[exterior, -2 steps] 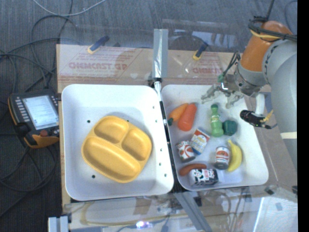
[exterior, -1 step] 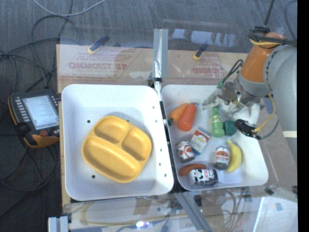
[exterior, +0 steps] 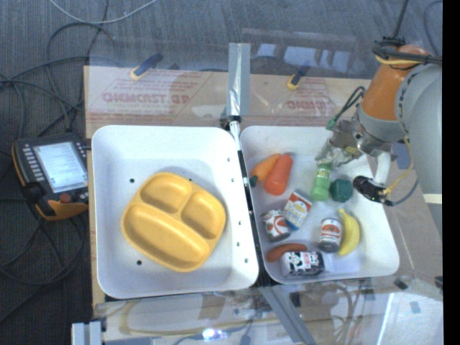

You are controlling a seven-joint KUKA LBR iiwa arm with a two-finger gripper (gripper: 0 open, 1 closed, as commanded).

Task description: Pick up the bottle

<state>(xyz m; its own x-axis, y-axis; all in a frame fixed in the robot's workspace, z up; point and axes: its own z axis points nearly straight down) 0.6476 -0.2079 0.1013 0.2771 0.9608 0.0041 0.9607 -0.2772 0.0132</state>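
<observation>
robot lab, teach pendant [exterior: 49,172], floor cables [exterior: 68,45], white bins [exterior: 108,214]

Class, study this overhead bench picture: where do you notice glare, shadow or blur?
Camera view: glare streaks the clear panel behind the bins; the yellow tray casts only a soft shadow in the left bin; small labels on the cans blur; the gripper above the green bottle looks dark and indistinct.

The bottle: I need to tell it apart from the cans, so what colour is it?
Light green; the bottle shows best in the camera view.
</observation>
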